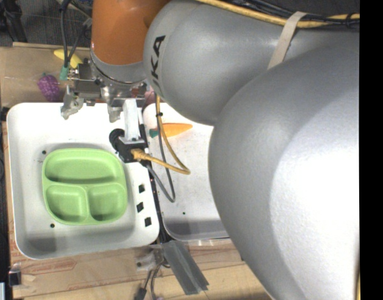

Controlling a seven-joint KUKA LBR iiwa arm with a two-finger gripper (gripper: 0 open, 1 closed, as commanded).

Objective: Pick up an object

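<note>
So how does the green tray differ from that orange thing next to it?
The green tray is broad, split into three compartments, and lies in plain sight in the left bin. The orange thing is slim, pointed and partly hidden behind the arm, in the right bin. Both look like plastic.

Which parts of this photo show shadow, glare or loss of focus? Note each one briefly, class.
Camera view: the arm looms large and soft-edged close to the lens, with a broad bright sheen on its grey shell; the green divided tray is sharper, with soft shadows in its compartments; the left white bin has shaded corners; the end effector sits in the arm's shade.
</note>
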